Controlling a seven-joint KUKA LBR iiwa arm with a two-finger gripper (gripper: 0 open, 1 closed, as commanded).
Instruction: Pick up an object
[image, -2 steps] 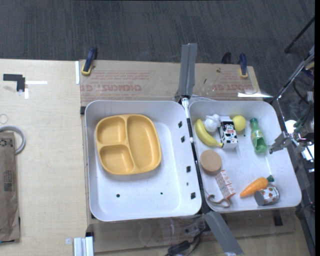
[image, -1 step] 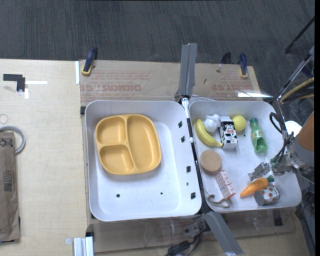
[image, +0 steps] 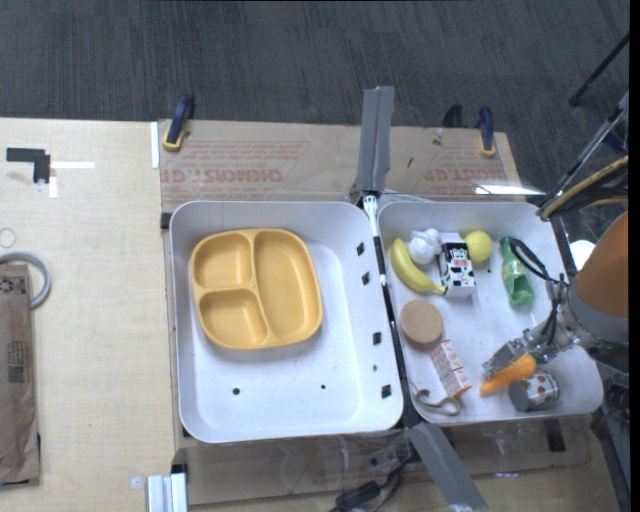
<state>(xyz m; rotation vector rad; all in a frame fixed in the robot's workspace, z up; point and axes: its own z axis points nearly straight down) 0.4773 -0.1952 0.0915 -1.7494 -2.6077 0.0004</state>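
Note:
The right bin (image: 570, 230) holds several small objects. Among them are a banana (image: 412, 268), a yellow lemon (image: 479, 245), a black-and-white box (image: 457, 269), a green bottle (image: 519, 281) and a round tan disc (image: 421, 322). An orange carrot (image: 508, 374) lies near the bin's front right, with a small grey can (image: 536, 392) just beside it. My gripper (image: 522, 352) is low in the bin, directly over the carrot's upper side, and its arm reaches in from the right. Whether it is touching the carrot is unclear.
The left bin (image: 290, 400) holds a yellow divided plate (image: 257, 288). A red-and-white packet (image: 452, 368) and a brown loop (image: 436, 403) lie left of the carrot. A white crumpled object (image: 427, 243) sits by the banana. Clamps hold cardboard behind the bins.

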